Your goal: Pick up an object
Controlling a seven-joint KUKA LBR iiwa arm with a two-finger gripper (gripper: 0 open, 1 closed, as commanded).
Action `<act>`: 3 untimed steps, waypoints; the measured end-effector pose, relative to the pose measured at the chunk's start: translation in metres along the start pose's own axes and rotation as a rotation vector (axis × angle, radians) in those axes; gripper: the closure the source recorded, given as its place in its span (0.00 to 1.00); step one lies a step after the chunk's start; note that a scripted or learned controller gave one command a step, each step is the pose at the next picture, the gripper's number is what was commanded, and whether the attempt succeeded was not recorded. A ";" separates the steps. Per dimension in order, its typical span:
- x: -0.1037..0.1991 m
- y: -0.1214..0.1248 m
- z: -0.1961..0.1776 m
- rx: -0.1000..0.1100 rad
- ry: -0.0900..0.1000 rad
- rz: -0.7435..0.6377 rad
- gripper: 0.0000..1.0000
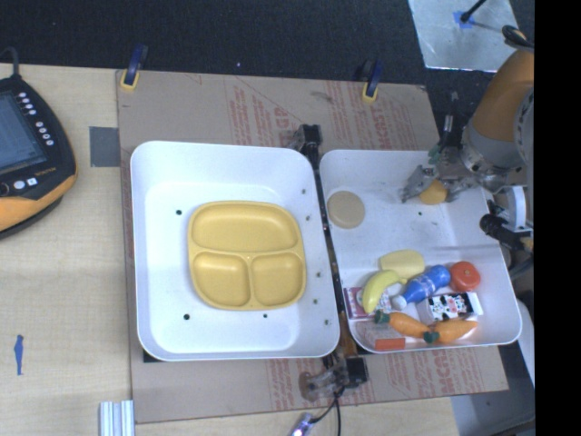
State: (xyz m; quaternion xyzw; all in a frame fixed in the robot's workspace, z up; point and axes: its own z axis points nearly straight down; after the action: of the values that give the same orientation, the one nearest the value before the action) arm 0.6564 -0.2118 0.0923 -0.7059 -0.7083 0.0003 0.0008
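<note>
My gripper [437, 187] is low over the far part of the right bin [392, 165], and the arm reaches in from the right. It stands open, its fingers spread to either side of a small yellow-orange object [434, 193] that lies on the bin floor. Toward the bin's near side lies a pile: a banana [378, 289], a pale yellow piece [402, 262], a blue bottle [425, 285], a red tomato [465, 275], a carrot [413, 325], an orange piece [457, 331] and a black-and-white carton [448, 306]. A tan disc [346, 210] lies alone at the bin's left.
The left bin [154, 243] holds a yellow three-compartment plate [247, 252]. A black and orange teach pendant [27, 162] rests on the bench at the far left. Clamps [370, 80] hold the cardboard at the back edge.
</note>
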 end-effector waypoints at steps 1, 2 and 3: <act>0.000 0.000 -0.080 -0.001 0.000 -0.001 0.00; 0.001 0.000 -0.074 0.003 0.001 -0.001 0.00; 0.000 0.000 -0.082 -0.001 0.000 -0.002 0.00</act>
State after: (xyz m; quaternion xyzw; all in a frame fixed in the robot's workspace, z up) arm 0.6566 -0.2114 0.1738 -0.7052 -0.7090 0.0002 0.0004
